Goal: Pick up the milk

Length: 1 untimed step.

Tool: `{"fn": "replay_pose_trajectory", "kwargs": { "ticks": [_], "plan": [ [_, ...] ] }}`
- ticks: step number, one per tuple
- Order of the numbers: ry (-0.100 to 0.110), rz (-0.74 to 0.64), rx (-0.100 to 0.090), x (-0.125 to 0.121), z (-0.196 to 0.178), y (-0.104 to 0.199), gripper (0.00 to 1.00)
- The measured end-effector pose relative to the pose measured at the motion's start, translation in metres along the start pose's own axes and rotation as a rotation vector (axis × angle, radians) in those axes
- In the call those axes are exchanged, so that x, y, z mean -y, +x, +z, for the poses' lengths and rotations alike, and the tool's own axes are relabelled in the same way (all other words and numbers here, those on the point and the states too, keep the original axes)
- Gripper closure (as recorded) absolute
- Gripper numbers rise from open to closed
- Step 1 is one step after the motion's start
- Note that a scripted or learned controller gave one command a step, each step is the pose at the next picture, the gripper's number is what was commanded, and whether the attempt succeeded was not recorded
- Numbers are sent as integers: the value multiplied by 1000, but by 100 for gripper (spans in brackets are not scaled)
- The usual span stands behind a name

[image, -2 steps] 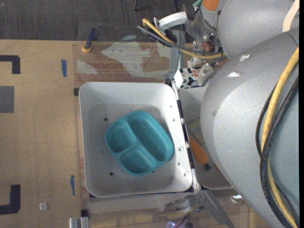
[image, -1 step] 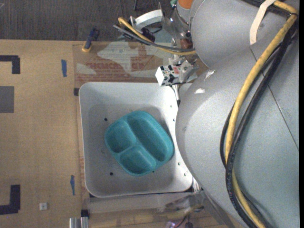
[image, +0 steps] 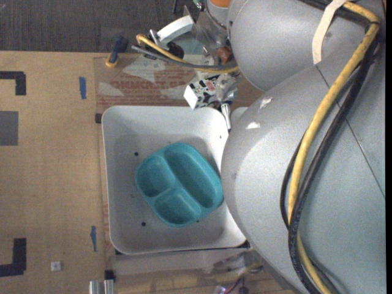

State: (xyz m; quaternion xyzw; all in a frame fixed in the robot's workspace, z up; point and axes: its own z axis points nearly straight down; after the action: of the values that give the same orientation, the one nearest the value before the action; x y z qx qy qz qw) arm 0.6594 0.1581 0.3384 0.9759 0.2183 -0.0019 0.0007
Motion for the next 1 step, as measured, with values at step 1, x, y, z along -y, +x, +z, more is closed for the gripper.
{"fn": "replay_pose_trajectory", "kwargs": {
  "ticks": [1],
  "plan": [
    [0,-1,-3,26,-38,1,100]
  ]
}}
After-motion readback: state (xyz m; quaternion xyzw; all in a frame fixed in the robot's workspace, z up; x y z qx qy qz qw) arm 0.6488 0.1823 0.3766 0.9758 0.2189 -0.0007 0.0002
